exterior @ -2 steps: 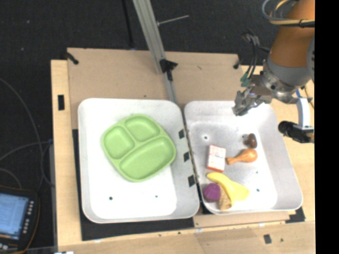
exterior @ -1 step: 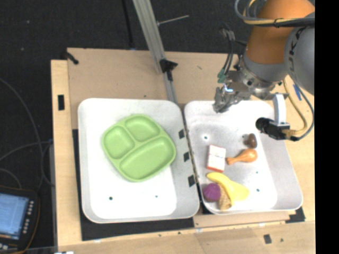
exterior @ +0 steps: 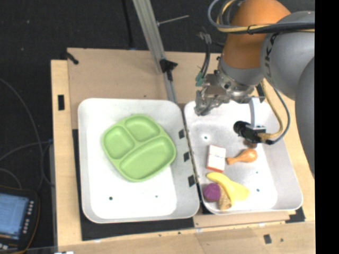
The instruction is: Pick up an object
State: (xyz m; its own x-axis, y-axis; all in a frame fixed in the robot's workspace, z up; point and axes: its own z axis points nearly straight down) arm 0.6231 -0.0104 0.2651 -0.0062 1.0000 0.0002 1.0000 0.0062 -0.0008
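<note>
You are looking at a pick not yet made: the grey two-finger gripper point(exterior: 204, 106) is hovering at the right white bin's point(exterior: 286, 187) eleven o'clock corner, its grip unreadable, while the small white-and-orange box point(exterior: 215, 157) is lying untouched toward six o'clock.

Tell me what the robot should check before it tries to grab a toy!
1. Toys in the right white bin: ok; yellow toy banana, purple ball, white-and-orange box, orange drumstick-shaped toy.
2. Two-finger gripper above a toy: not ok; it sits at the bin's far-left corner.
3. Fingers open: cannot tell.
4. Gripper carrying nothing: cannot tell.
5. Green divided plate clear of the way: ok; left bin.
</note>
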